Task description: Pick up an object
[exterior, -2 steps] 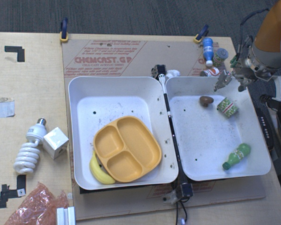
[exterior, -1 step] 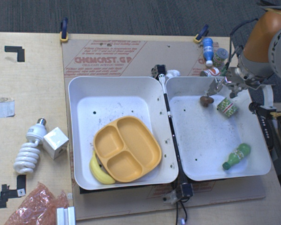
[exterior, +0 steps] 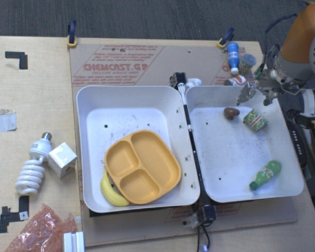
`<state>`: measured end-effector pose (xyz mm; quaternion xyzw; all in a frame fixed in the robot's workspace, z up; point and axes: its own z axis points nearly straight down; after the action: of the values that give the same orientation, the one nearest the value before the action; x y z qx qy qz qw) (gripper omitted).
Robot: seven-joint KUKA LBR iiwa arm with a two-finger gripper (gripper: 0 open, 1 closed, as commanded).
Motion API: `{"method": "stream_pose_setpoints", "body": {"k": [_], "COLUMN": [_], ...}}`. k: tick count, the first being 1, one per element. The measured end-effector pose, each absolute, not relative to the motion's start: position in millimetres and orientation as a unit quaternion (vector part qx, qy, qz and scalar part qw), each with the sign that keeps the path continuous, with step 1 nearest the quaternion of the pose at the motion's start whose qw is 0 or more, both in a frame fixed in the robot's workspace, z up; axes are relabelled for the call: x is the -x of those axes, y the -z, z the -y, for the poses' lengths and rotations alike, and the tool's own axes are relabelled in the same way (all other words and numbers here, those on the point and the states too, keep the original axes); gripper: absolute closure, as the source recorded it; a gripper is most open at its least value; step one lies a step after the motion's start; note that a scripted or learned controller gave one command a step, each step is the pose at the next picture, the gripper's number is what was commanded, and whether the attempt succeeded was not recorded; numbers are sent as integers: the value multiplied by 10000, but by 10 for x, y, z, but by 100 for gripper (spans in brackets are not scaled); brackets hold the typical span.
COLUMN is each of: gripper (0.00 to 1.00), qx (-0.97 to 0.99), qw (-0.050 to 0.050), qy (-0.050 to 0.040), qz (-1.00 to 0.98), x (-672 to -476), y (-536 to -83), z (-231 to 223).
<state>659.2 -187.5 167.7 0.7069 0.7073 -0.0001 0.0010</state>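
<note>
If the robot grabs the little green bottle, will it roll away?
Probably. The green bottle lies on its side on the right bin's smooth floor, so a nudge could roll it. It looks like small toy plastic, likely light, and its rounded body might slip.

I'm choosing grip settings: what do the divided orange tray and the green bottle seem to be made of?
Divided orange tray: probably moulded plastic, matte with a soft sheen, uniform colour and rounded compartment ridges. Green bottle: likely glossy plastic, judging by bright highlights; it is too small to tell for sure.
</note>
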Motion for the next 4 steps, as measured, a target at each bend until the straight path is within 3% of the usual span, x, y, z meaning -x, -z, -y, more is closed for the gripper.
{"method": "stream_pose_setpoints", "body": {"k": [1, 2, 3, 4], "gripper": [0, 0, 0, 100], "qx": [-7063, -7069, -7072, -7072], "qw": [7, 11, 10, 19], "qy": [-2, 0, 1, 0], "qz": [-7079, -7073, -7070, -7070], "x": [-6593, -6591, -6591, -6596], "y": [-1375, -1707, -1067, -1169], "z": [1799, 1830, 1662, 1667]}}
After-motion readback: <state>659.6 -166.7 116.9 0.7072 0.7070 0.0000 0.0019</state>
